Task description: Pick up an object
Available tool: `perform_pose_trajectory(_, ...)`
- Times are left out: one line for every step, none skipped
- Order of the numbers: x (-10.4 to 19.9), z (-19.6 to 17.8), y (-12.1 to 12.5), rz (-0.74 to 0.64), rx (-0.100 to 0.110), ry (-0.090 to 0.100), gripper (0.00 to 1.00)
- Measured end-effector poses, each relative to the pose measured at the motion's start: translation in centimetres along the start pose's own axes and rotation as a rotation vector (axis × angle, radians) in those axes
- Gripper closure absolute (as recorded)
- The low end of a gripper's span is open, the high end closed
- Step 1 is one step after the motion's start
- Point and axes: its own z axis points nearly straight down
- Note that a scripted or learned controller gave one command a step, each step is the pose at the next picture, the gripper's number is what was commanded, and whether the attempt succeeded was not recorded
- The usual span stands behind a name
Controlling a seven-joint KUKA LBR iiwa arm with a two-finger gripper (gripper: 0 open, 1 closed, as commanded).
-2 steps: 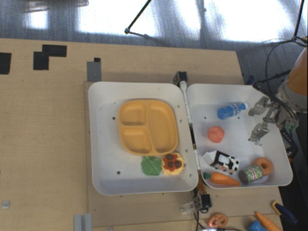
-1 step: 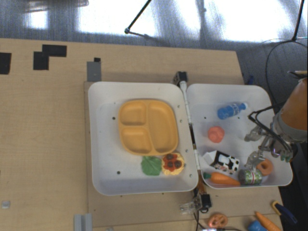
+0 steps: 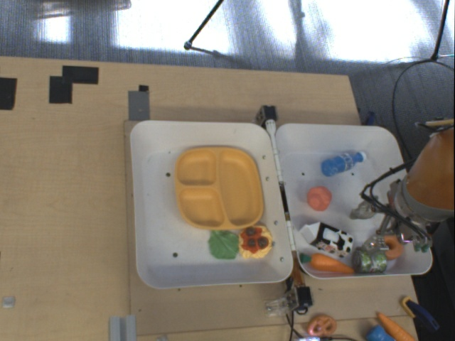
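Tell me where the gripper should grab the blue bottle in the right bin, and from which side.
Grip the blue bottle across the middle of its body, coming straight down from above. It lies on its side on the floor of the right bin, its long axis running roughly left to right with the pale cap end toward the right, so fingers closing across its narrow width should probably seat best. Open space surrounds it.

1 fixed overhead camera, slanted down on 2 bins (image 3: pixel 142 190).

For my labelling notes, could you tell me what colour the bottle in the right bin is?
Blue; the bottle has a white cap, seen in the camera view.
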Motion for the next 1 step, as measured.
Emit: perform_pose_trajectory(-0.24, -0.03, -1.33, -0.37, 0.0, -0.009, 0.0)
